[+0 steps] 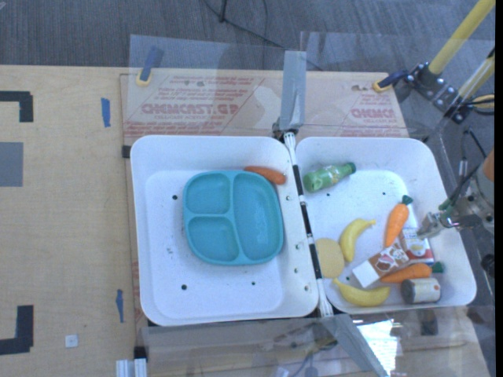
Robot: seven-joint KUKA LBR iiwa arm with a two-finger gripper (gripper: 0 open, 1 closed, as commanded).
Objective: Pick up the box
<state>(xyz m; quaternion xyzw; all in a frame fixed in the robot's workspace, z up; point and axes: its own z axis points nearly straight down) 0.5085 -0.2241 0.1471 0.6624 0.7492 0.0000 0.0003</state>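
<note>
Camera view. Metal two-finger gripper (437, 221) at right bin's (440, 163) right edge; finger state: cannot tell. Small white-and-red cardboard box (383, 264) just below-left of gripper tip, lying tilted, resting against orange plastic carrot (407, 273). Second orange carrot (396, 221) just left. Yellow bananas (354, 237), green bottle (328, 176) farther left. Teal divided plate (233, 217) in left bin (157, 234).

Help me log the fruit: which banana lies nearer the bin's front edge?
The banana under the box, by the front rim; the other banana curves further up, mid-bin.
</note>
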